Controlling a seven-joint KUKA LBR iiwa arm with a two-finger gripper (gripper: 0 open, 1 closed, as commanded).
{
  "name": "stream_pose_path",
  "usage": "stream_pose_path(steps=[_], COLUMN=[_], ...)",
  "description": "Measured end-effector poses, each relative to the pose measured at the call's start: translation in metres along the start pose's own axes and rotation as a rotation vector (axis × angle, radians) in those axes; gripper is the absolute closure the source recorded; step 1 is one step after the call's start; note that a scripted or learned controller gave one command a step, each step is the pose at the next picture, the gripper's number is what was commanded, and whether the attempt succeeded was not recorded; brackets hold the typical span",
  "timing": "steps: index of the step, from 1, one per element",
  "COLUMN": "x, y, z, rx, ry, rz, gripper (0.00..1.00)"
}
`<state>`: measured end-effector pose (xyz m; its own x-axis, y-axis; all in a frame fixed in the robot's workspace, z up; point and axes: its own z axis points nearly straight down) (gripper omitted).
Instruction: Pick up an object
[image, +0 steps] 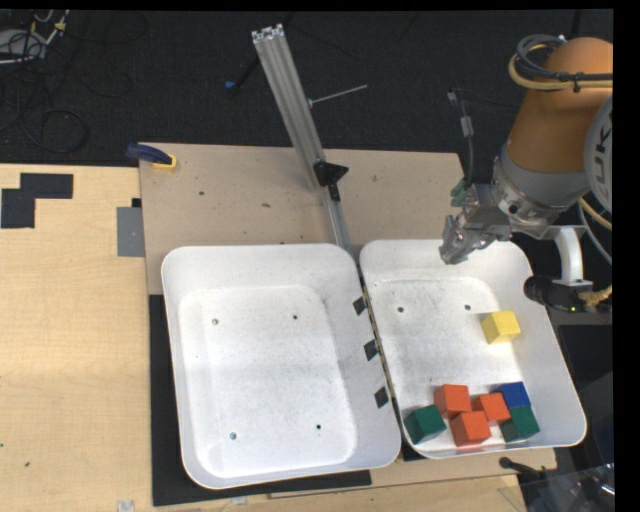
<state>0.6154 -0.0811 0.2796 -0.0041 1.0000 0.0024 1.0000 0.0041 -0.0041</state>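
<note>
The right bin (420, 290) holds a yellow block (500, 326) near its right side. At its front lies a cluster: three orange blocks (452, 398) (492, 406) (470, 428), two green blocks (425, 423) (519, 428) and a blue block (514, 394). My gripper (455, 247) hangs over the back edge of the right bin, well behind the yellow block and apart from every block. Nothing shows between its tips.
The left bin (200, 300) sits beside the right one, joined by black clips (371, 348). A slanted aluminium bar (296, 110) rises behind the bins. Bare bench board lies behind both bins.
</note>
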Motion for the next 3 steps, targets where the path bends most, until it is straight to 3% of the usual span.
stream_pose_path(steps=[2, 3], x=[0.094, 0.142], y=[-0.014, -0.025], z=[0.004, 0.026], rx=[0.001, 0.002], ry=[-0.001, -0.001], rz=[0.000, 0.000], gripper=[1.00, 1.00])
